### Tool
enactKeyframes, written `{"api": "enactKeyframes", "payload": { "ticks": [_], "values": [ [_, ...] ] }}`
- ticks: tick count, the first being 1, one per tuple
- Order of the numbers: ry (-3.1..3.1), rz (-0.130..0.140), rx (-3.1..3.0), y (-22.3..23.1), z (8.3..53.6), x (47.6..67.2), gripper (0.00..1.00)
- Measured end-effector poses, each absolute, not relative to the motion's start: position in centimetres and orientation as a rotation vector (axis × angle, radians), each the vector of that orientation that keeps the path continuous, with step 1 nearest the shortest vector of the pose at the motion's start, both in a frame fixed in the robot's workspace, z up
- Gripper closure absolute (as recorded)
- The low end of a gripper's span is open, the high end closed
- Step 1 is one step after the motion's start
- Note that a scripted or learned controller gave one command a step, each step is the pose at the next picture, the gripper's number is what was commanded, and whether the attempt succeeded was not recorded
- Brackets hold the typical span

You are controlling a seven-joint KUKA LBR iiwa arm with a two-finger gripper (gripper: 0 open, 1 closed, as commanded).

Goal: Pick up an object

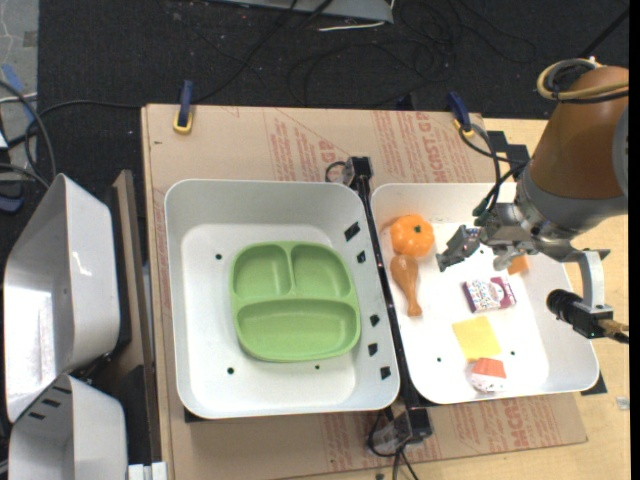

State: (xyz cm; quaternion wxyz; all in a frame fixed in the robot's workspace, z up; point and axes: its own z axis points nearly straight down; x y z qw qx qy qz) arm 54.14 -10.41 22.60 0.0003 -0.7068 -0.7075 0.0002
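The right bin [560, 368] holds an orange pumpkin-like ball [411, 236], a tan chicken drumstick [407, 280], a small purple and white carton [488, 294], a yellow square slice [477, 336] and a red and white piece [487, 372]. My gripper [462, 247] hangs over the bin's upper middle, just right of the orange ball and above the carton. A small orange object [517, 263] peeks out beside the wrist. Nothing shows between the fingers.
The left bin [190, 268] holds a green divided plate [295, 301]. A black divider with clips [375, 268] runs between the bins. Blue and yellow clamps [183, 108] pin the cardboard at the back. Grey tubs [60, 278] stand at far left.
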Motion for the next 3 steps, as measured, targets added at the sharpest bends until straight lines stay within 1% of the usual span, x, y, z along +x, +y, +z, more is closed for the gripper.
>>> {"api": "enactKeyframes", "payload": {
  "ticks": [1, 2, 3],
  "values": [
    [-2.224, -0.005, -2.234, -15.7, 31.1, 54.6, 0.0],
    [-2.214, 0.003, -2.226, -21.8, 10.1, 53.7, 0.0],
    [-2.22, 0.0, -2.223, -21.6, 10.7, 53.9, 0.0]
  ]
}}
